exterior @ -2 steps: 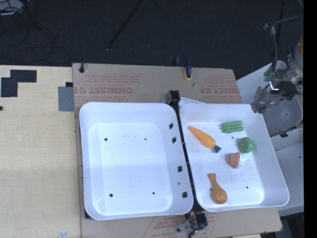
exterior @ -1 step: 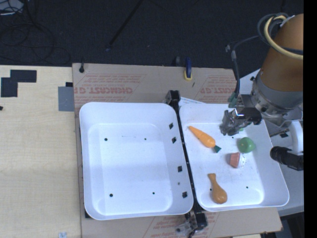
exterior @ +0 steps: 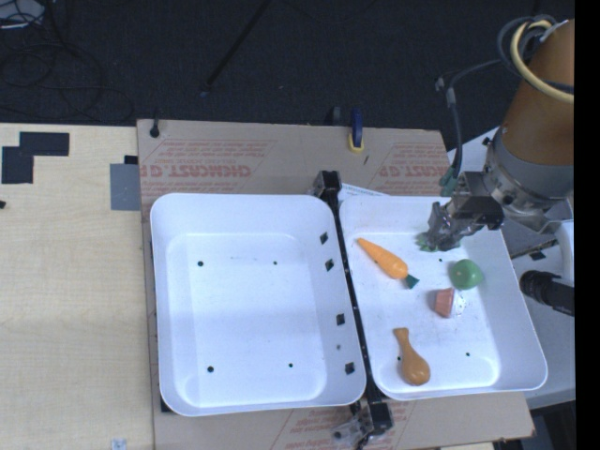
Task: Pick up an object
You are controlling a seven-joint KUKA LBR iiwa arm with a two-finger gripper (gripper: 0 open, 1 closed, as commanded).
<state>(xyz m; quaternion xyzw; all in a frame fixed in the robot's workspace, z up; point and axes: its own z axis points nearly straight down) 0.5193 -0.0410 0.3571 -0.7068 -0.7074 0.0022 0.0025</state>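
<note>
arm [exterior: 539,92] cut off at right edge, gripper [exterior: 441,235] blurred

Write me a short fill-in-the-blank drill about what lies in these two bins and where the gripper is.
1. The carrot lies in the ____ bin of the camera view.
2. The ball beside the pink piece is ____ in colour.
3. The gripper hangs over the right bin, near its ____ edge.

Missing words: right; green; far

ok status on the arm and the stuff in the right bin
Gripper low over right bin, upper right corner, nothing seen held. Toy carrot, green ball, pink piece, orange gourd-shaped toy loose. Path clear.
</note>
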